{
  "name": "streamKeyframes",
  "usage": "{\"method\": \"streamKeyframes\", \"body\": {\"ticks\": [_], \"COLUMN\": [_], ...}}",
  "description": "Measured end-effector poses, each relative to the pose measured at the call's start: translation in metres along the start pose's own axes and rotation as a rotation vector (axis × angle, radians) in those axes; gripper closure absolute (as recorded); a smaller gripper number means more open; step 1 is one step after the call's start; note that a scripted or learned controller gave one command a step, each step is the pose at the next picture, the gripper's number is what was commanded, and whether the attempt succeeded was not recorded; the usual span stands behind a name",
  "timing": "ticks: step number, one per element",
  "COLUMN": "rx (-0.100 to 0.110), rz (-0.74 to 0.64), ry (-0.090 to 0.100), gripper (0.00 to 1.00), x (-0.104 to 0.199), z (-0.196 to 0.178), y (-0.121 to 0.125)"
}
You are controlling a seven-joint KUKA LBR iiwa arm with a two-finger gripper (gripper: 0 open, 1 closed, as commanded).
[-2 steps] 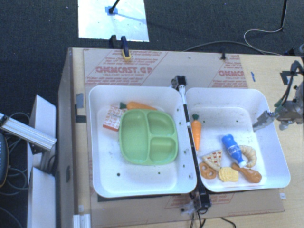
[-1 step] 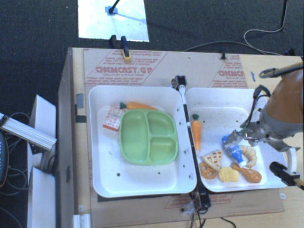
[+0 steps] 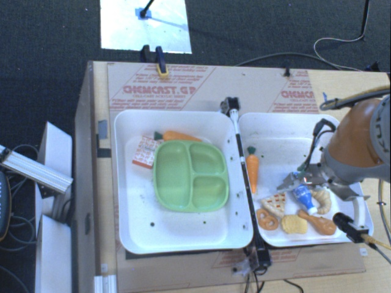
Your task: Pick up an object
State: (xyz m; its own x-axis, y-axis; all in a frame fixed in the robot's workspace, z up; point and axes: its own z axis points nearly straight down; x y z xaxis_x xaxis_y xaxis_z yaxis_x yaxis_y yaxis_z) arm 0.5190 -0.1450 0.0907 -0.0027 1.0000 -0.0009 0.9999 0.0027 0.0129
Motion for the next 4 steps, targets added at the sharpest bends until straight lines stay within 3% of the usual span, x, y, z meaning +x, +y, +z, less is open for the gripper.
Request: {"method": "streamKeyframes", "body": {"ticks": [1,2,3,4], "rx": [-0.009,0.008,0.011,0.012], "rz": [-0.001,0.002,-0.001,-0.001], "ry": [-0.005,-0.001,0.001,0.001], "gripper": [1.00,1.00,1.00,1.00], "x": [-0.001,-0.012,0.048,0.124], "z": [-0.012,-0.105,-0.132,-0.128], "y": [0.002,-0.022,0.005,-0.008]}}
